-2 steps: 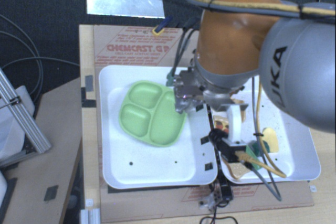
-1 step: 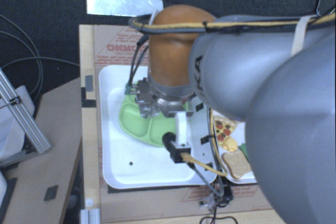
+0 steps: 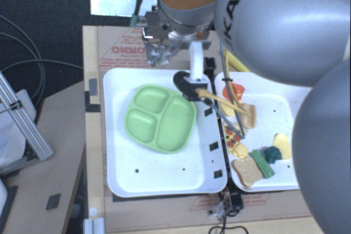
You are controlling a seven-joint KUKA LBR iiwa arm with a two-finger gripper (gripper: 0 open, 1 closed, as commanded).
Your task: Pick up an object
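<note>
A light green divided plate [image 3: 160,118] lies in the left white bin [image 3: 142,178], toward its back. The right bin [image 3: 277,104] holds several toy foods: a red-orange piece [image 3: 237,90], a tan piece [image 3: 250,115], a yellow piece [image 3: 282,144], a green block [image 3: 262,164] and a bread slice [image 3: 247,172]. My gripper [image 3: 157,56] hangs over the back edge of the left bin, just behind the plate and apart from it. Nothing shows between its tips. The big grey arm covers the right bin's far right side.
A cardboard sheet [image 3: 123,46] lies under the bins at the back. The two bins meet at a dark seam [image 3: 220,134]. Cables and a metal frame [image 3: 22,123] stand off the bench to the left. The left bin's front half is bare white floor.
</note>
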